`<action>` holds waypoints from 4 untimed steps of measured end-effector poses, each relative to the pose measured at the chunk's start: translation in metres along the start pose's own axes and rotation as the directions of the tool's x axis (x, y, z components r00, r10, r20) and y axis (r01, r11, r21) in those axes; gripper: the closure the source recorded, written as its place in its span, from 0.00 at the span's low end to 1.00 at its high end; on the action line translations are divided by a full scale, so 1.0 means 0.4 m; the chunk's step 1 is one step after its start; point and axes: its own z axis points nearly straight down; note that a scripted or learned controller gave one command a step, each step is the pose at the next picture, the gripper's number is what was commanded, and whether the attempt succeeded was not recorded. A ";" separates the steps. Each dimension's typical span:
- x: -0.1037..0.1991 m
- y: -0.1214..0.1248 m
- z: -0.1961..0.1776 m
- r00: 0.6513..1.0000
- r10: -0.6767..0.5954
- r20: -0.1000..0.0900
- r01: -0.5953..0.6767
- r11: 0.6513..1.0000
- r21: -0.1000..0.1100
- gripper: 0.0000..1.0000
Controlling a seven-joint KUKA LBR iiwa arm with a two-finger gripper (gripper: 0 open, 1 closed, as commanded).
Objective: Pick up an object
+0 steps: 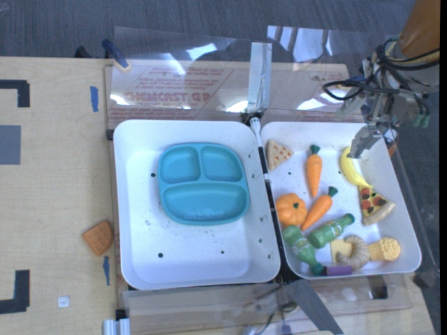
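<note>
The right bin (pixel 405 208) holds several toy foods: a yellow banana (pixel 353 168), a pizza slice (pixel 374 204), two carrots (pixel 313 170) (pixel 320 209), an orange pumpkin (pixel 290 209), a waffle wedge (pixel 279 153), two green bottles (pixel 328 231) (pixel 302 247), a corn cob (pixel 384 248) and a beige ring (pixel 353 250). My gripper (pixel 374 142) hangs over the bin's far right corner, just above the banana's upper end. It is open, with nothing between its fingers (pixel 362 145).
The left bin (pixel 133 222) carries a blue divided plate (pixel 203 184). An orange waffle piece (pixel 98 237) lies on the bench left of the bins. A clear plastic sheet (pixel 209 75) stands behind both bins. Cables (pixel 349 86) hang by the wrist.
</note>
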 end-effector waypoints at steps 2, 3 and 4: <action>0.123 0.019 0.478 0.994 0.113 0.006 -0.113 0.994 0.000 0.00; 0.272 -0.001 0.476 0.990 0.143 0.005 -0.143 0.990 0.000 0.00; 0.320 -0.065 0.476 0.993 0.118 0.007 -0.118 0.993 0.000 0.00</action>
